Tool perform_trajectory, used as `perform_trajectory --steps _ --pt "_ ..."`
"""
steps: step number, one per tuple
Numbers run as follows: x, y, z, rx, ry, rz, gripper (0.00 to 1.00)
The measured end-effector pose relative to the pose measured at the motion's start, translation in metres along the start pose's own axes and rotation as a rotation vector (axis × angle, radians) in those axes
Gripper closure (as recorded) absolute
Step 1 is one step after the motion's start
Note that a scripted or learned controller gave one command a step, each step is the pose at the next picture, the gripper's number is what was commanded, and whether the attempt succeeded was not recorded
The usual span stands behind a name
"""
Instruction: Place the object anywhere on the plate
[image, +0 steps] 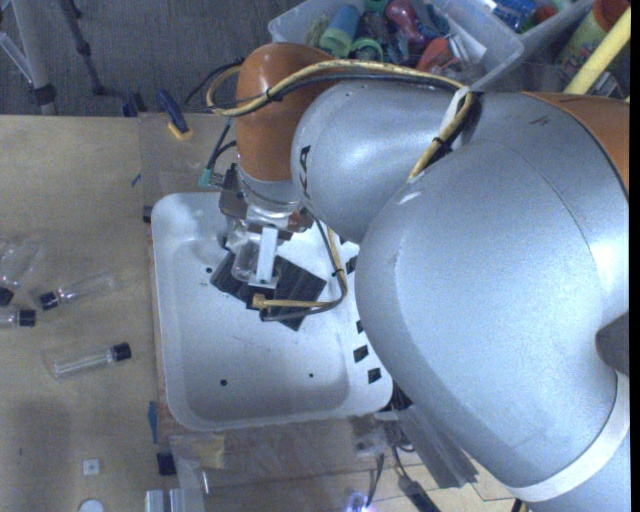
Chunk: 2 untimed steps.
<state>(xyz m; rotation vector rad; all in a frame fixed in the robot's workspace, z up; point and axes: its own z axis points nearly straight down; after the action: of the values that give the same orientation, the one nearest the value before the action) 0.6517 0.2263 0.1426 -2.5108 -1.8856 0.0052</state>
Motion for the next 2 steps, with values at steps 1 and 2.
perform_trajectory --steps 1,2 --pt "-0.008 0.018 -0.049 -0.007 0.001 -0.697 1.00" --pt "-0.016 0.019 0.017 0.001 -0.001 -0.064 1.00"
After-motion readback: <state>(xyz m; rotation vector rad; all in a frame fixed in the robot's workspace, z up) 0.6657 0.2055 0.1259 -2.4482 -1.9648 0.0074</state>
